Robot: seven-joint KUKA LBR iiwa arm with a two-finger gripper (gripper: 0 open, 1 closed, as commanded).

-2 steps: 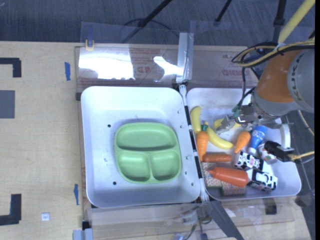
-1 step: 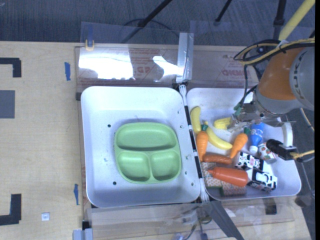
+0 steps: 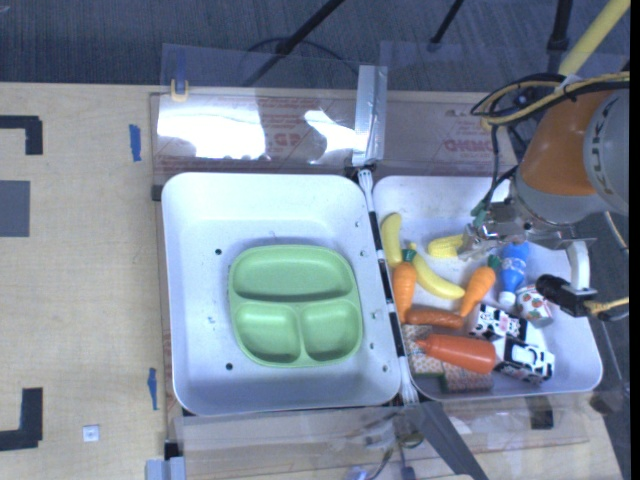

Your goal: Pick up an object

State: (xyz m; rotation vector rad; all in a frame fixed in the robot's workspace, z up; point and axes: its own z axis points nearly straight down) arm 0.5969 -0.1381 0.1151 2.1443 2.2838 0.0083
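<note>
**Arm low over the crowded right bin**

From my remote seat, I saw the arm reaching in from the right, its orange band above the wrist, with the gripper down over the upper part of the right bin. The gripper sat just beside a small yellow piece and right above the top of an orange carrot. I could not tell whether it was released or clenched, and I saw nothing plainly lifted from the heap.

The things to be picked lay crowded in that right bin. A yellow banana stood along the left wall, with a second banana slanting beside it. Another carrot lay next to the wall, below the first banana. Lower down, a sausage rested above a large orange-red carrot. A black-and-white toy cow lay to the right of these, and a blue-and-white bottle stood just above it, near the gripper.

The left bin held a green divided plate, lying flat near its middle, well apart from the arm.
</note>
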